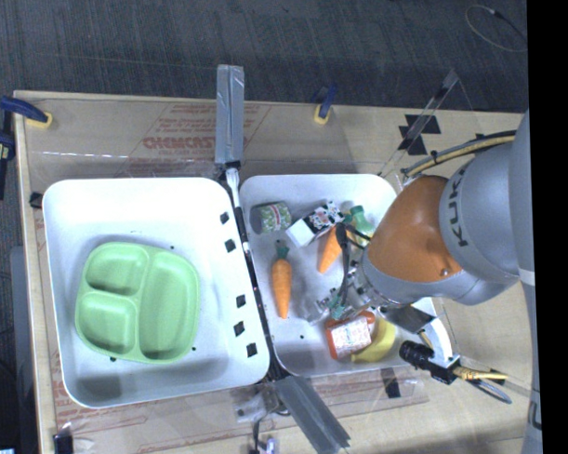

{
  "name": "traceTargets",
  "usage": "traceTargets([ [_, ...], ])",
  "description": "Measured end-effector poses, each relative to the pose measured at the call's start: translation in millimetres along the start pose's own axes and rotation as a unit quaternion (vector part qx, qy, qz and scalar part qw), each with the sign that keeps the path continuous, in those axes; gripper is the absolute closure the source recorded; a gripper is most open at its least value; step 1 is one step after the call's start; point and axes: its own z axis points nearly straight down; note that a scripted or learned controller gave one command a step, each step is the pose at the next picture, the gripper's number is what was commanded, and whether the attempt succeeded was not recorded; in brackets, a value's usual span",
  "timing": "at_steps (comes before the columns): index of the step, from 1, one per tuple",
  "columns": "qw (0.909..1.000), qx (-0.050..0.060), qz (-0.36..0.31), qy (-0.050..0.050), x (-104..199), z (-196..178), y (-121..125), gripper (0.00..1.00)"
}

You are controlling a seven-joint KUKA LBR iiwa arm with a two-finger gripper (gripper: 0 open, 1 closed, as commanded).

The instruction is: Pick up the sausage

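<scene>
The grey arm (489,224) with its orange band reaches in from the right and bends down over the right white bin (264,189), and its claw (347,289) sits low among the things near the middle of that bin; the wrist covers it from above, so I cannot tell whether it is spread or pressed together, or whether anything is caught in it. No item in the bin can be picked out with confidence as the sausage; it may lie under the arm. To the left of the claw a carrot (281,282) lies lengthwise on the bin floor, its green top pointing to the far side. A second, smaller carrot (329,250) lies tilted just beside the wrist. Near the far wall are a small greenish can (272,216) on its side and a black-and-white packet (314,222) beside it. At the near edge, just under the arm, an orange-red labelled packet (351,335) touches a yellow banana (381,344). The left white bin (60,197) holds a light green divided tray (138,301). Both bins rest on the table (104,135), with blue clamps (24,111) at its far edge.
</scene>
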Motion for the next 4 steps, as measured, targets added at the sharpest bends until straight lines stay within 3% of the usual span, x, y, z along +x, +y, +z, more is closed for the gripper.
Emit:
traceTargets([
  [1,0.9986,-0.001,-0.052,0.000,38,-83,97,1.00],
  [2,0.9901,0.001,-0.140,0.001,96,-90,60,1.00],
  [3,0.9914,0.001,-0.131,0.001,47,-6,15,1.00],
  [4,0.9563,-0.001,-0.292,-0.001,74,-91,82,1.00],
])
